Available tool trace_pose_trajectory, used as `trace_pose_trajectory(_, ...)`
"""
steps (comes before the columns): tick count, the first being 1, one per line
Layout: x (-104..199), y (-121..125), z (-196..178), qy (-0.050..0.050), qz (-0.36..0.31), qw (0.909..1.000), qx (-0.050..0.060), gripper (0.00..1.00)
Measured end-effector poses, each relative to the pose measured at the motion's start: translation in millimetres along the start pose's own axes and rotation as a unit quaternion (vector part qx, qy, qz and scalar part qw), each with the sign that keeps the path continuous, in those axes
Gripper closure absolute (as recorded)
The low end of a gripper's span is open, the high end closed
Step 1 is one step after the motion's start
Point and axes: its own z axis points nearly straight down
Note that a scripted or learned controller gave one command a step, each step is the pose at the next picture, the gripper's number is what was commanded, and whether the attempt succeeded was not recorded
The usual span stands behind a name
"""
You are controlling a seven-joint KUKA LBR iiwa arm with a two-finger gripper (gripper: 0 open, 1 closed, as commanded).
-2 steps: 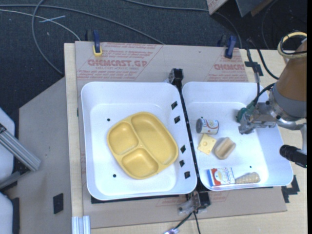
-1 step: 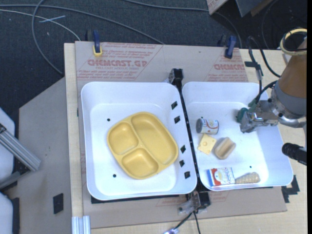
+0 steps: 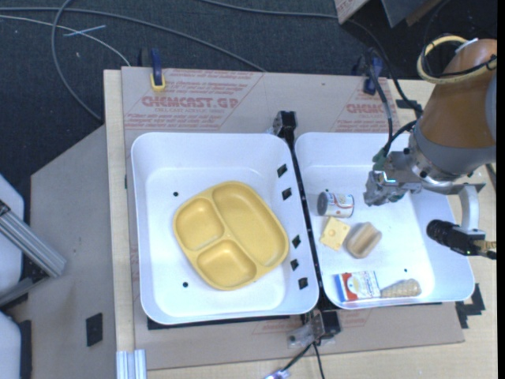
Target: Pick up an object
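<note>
The right bin (image 3: pixel 410 235) holds a small can (image 3: pixel 335 204) lying on its side, a yellow cheese wedge (image 3: pixel 334 233), a tan bread roll (image 3: pixel 363 240), a red and blue carton (image 3: pixel 357 285) and a waffle cone (image 3: pixel 401 289). My gripper (image 3: pixel 383 188) hangs over the upper middle of this bin, to the right of the can and above the roll. Nothing shows between its fingers, and the wrist hides most of them.
The left bin (image 3: pixel 150 212) holds a yellow three-compartment plate (image 3: pixel 230 234). A black divider with clips (image 3: pixel 293 188) runs between the bins. Clamps sit at the board's far edge (image 3: pixel 158 76), and loose cables lie on the dark floor beyond.
</note>
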Motion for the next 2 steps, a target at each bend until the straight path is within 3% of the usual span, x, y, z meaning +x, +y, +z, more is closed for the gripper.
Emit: trace_pose_trajectory(2,81.6,53.2,8.2,0.000,0.001,1.0000,0.000,1.00)
